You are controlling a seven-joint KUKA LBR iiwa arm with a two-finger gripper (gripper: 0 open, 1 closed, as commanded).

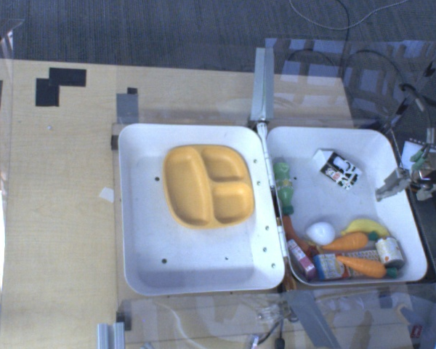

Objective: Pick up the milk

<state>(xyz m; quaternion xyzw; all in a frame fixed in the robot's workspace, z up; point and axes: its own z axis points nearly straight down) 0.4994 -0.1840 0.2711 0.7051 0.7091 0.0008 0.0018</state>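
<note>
— What sort of place is shown?

— A robotics lab is suggested. Two shallow white plastic bins (131, 267) are fixed side by side on a pale wooden bench (51, 195).

— What else points that way?

— Black square tape markers (58, 86) are stuck to the bench, clear acrylic guard panels (0, 158) are mounted around it, and loose black cables (327, 6) are trailed over grey carpet (167, 13).

Claw (389, 188) at far right of camera view, low, reaching in from right edge. Grey finger (392, 186) juts left and slightly down. Wrist block (429, 171) behind it, metallic, partly cut by frame edge. Finger spread unreadable at this angle. Nothing visible between tips.
</note>
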